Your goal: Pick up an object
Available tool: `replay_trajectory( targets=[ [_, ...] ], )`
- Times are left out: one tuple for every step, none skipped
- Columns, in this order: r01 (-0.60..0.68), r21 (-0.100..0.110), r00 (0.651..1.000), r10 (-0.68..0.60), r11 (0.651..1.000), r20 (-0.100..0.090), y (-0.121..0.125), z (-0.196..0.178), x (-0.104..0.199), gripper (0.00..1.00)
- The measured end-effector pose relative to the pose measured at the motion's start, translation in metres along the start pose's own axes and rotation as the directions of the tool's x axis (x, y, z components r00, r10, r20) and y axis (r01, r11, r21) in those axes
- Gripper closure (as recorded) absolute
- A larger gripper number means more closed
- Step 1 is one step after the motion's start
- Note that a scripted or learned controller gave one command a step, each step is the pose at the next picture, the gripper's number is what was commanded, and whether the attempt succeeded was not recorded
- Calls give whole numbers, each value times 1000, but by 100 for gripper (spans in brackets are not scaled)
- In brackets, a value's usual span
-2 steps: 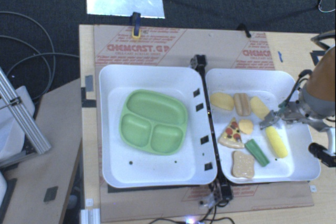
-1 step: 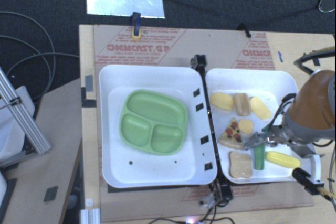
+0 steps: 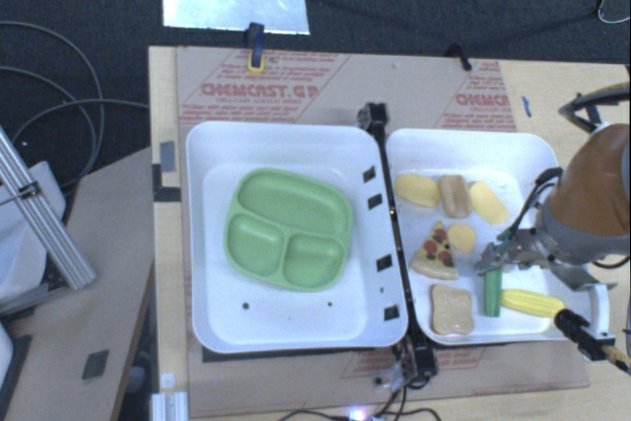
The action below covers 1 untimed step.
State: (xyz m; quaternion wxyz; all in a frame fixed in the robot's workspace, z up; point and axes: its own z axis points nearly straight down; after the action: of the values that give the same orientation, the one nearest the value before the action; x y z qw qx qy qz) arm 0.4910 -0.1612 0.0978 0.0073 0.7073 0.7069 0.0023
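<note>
The gripper sits low in the right bin, just above the top end of the green stick. You cannot tell from this view how far it is open, and nothing is visibly clamped in it.

Treat the green stick as the likely target. It lies near the bin's front wall, between the bread slice on its left and the corn cob on its right, close to both.

Handling, judged from appearance:
1. Expect a light, rigid toy food item, probably smooth plastic and somewhat slippery.
2. It looks neither fragile nor soft.
3. Take hold across its narrow width near mid-length, so it does not pivot or squirt out.
4. Keep clear of the corn cob, which lies just beside the lower end.

Appearance: 1 short, slim, dark green rod, lying roughly upright in the view. Finer surface detail is too small to tell.
</note>
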Motion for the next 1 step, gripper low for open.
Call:
replay_trajectory(
  targets=[
    [13, 4, 1000, -13, 1000, -10, -1, -92, 85, 100]
  ],
)
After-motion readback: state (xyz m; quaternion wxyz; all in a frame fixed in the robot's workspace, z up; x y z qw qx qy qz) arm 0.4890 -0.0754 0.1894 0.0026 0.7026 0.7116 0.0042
